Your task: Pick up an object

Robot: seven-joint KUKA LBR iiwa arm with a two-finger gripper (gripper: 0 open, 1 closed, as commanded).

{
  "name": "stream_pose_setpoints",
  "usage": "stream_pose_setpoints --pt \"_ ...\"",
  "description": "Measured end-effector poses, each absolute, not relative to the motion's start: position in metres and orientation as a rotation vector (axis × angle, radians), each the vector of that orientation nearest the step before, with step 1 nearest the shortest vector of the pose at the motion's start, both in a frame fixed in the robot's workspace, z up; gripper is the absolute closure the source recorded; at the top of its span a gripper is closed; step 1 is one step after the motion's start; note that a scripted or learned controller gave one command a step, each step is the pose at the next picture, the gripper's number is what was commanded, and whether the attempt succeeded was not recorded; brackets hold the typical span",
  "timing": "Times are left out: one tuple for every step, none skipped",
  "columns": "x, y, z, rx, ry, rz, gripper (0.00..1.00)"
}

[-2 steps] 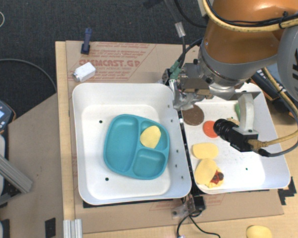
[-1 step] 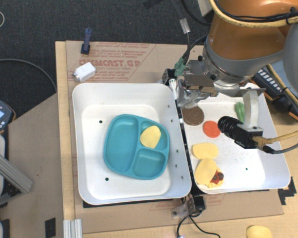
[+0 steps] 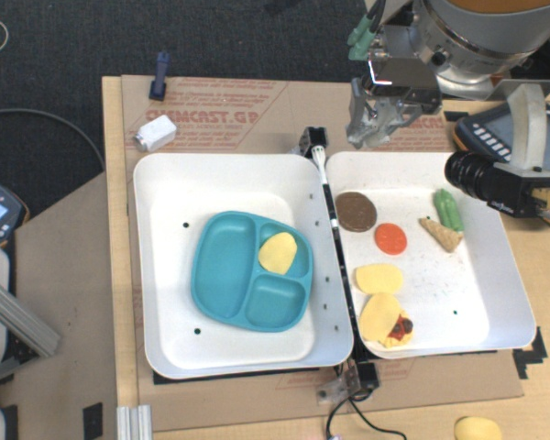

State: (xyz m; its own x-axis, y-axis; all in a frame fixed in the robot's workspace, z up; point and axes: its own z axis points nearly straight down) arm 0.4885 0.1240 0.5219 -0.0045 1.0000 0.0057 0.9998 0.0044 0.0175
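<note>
One arm reaches from the right, my claw [image 3: 378, 122] above the right bin's [image 3: 495, 333] far edge. My claw holds nothing; I cannot tell its width.

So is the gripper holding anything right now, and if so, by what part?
Nothing is held. The gripper hangs above the far edge of the right bin with nothing between its fingers; the food pieces lie in the bins.

A yellow object [image 3: 478, 427] is cut off by the bottom edge; the arm [image 3: 490, 7] by the top.
</note>
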Motion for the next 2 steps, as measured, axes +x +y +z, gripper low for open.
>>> stream_pose_setpoints --pt "0.481 0.075 0.445 2.230 2.217 -0.011 1.00" --pt "0.478 0.009 0.349 2.235 2.216 -0.015 1.00"
